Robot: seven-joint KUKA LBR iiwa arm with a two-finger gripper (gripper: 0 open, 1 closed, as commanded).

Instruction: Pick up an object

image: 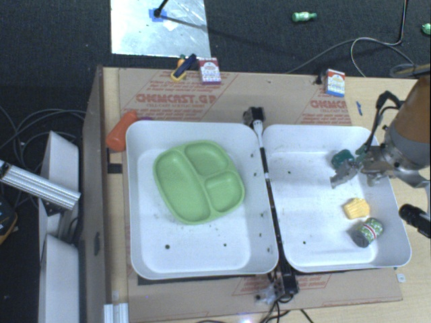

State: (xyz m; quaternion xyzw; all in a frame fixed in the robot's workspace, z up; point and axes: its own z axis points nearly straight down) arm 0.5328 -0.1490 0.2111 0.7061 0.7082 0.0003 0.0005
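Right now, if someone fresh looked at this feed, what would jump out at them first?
Most likely the big green divided plate lying in the left bin. Next, the grey arm reaching in from the right, its gripper low over the right bin beside a small teal object. Nearer the front of that bin lie a yellow block and a small can.

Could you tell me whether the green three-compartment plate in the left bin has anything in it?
Empty: the green three-compartment plate lies flat in the left white bin, all three wells showing bare green.
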